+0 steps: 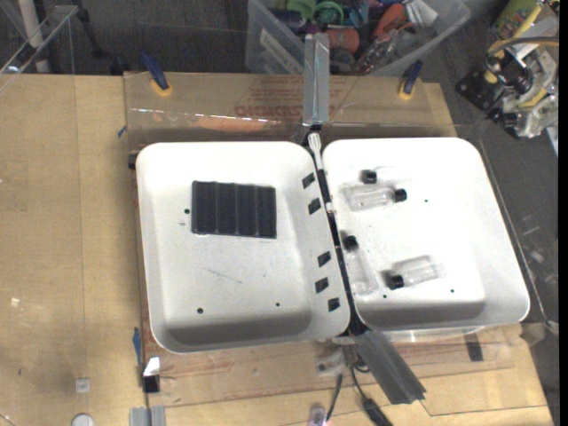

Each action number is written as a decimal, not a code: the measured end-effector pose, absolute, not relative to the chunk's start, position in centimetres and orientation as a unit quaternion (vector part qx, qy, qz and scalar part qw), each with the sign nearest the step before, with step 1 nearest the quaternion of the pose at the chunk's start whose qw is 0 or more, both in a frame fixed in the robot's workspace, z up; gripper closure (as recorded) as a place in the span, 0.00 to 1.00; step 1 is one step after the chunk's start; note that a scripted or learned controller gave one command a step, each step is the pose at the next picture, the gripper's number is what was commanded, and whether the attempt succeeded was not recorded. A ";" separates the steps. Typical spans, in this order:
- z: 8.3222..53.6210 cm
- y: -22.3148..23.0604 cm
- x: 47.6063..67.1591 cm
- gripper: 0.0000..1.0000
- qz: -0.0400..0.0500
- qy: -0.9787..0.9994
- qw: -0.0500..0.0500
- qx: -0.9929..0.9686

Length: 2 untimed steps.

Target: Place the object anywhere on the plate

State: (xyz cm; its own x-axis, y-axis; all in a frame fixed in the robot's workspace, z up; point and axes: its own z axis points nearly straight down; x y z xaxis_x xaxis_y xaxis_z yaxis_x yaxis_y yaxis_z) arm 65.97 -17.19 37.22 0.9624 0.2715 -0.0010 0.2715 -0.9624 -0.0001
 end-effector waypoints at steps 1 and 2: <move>38.4 -17.6 65.5 1.00 0.000 -0.161 0.000 -0.987; 39.2 -22.3 65.7 1.00 0.001 -0.102 0.000 -0.995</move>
